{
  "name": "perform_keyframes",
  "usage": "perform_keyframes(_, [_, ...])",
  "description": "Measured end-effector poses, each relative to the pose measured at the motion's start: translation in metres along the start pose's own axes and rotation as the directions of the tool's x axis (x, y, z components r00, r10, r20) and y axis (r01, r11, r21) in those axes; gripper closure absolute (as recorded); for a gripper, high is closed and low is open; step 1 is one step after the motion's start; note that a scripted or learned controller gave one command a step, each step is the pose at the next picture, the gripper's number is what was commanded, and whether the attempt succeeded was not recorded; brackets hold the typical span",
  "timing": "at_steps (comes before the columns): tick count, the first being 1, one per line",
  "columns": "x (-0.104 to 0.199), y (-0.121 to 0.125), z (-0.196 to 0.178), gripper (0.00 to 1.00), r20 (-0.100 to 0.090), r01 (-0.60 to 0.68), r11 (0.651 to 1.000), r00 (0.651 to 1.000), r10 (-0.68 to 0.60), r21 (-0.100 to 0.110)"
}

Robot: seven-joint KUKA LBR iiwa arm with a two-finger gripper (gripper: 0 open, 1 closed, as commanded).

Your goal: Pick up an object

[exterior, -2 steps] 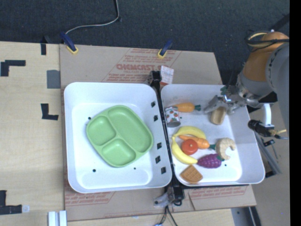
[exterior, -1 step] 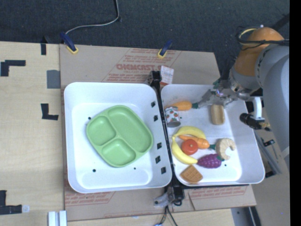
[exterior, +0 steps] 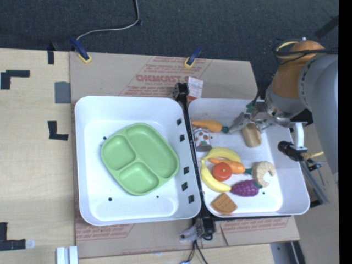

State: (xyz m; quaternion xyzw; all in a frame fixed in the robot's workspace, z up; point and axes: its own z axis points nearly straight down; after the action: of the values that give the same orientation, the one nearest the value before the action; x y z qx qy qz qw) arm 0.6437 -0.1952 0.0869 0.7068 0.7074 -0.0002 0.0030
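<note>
While the grey arm (exterior: 322, 87) reaches in from the right, you are at the approach step of the pick: nothing is lifted yet, as far as you can judge. Start with the big pieces. The left bin (exterior: 88, 147) holds a green divided plate (exterior: 139, 158). The right bin (exterior: 291, 199) holds the candidates, all toy food. Under the wrist, the gripper (exterior: 254, 124) hangs low over the far right part of that bin, just beside or touching a tan, bread-like piece (exterior: 252, 136); you cannot tell which. That piece looks like the target. Whether the gripper is spread or pinched on anything, you cannot tell, since the wrist and its fittings crowd that spot.

Smaller things lie nearer the middle: a banana (exterior: 213, 177) curling around a tomato (exterior: 221, 171), a carrot (exterior: 207, 125) by the divider, a croissant (exterior: 263, 171), purple grapes (exterior: 245, 188), and a waffle-like biscuit (exterior: 223, 203) at the near edge.

Your next move calls for a straight descent centred on the tan piece, then a close and a lift. The small item (exterior: 202, 140) beside the divider is too blurred to name.
</note>
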Motion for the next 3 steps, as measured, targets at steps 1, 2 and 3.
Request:
perform_keyframes(1, [-0.029,0.026,-0.094,0.00,-0.002,0.001,1.000,1.000,-0.001,0.002])
perform_keyframes(2, [-0.013,-0.002,0.000,0.00,-0.003,0.000,1.000,1.000,0.000,0.003])
perform_keyframes(3, [-0.013,-0.001,-0.010,1.00,-0.001,0.001,1.000,1.000,-0.001,0.000])
